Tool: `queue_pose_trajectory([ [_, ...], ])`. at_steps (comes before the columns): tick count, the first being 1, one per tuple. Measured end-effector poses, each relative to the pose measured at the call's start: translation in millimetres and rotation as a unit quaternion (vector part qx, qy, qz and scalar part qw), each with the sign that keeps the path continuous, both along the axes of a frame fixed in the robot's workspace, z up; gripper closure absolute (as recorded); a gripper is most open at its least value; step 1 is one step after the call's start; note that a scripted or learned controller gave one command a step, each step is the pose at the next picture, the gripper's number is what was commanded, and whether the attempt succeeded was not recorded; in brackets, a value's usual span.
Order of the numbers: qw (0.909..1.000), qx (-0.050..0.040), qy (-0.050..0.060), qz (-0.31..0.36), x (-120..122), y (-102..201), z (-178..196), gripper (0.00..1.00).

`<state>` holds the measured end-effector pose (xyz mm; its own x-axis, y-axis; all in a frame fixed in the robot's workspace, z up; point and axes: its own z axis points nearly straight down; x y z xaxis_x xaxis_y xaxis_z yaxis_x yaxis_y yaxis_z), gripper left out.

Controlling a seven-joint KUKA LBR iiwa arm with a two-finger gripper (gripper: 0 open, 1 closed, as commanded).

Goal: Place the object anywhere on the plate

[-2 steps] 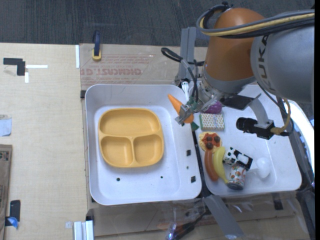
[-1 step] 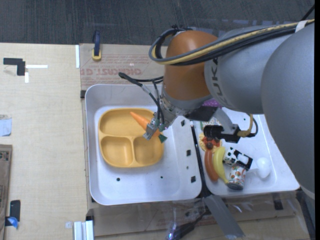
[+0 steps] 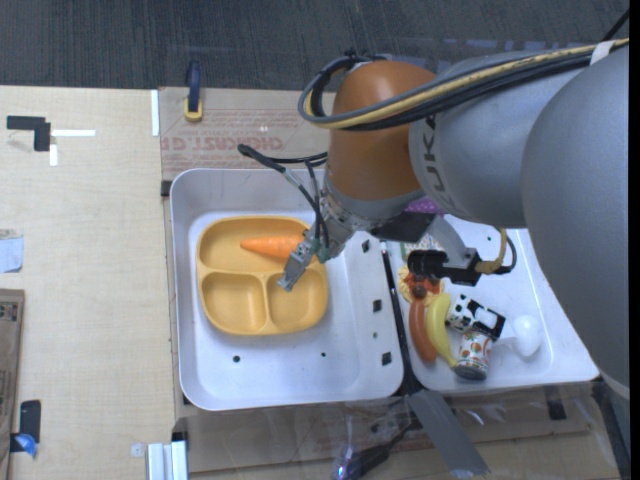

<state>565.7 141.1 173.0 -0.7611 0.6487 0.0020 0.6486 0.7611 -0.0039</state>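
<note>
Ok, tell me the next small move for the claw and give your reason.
Probably lift the claw straight up and back toward the right. The carrot already lies in the large upper compartment of the yellow plate, in the left bin, and the claw hangs low just beside its thick end, so a sideways move might knock it.

The big smooth matte-grey arm (image 3: 540, 138) had that rounded, tube-like casing, with part of some dark lettering showing on the shell near the wrist. A glossy orange dome-shaped band (image 3: 375, 138) sat right above the wrist. A bundle of black and yellow cables (image 3: 450, 80) ran along the top and looped by the orange part. The slim grey metal two-finger gripper (image 3: 297, 264) was pretty small next to all that bulk.
</note>
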Motion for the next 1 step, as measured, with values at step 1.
queue_pose_trajectory([
  [1,1.0,0.0,0.0,0.0,0.0,0.0,0.0,0.0],
])
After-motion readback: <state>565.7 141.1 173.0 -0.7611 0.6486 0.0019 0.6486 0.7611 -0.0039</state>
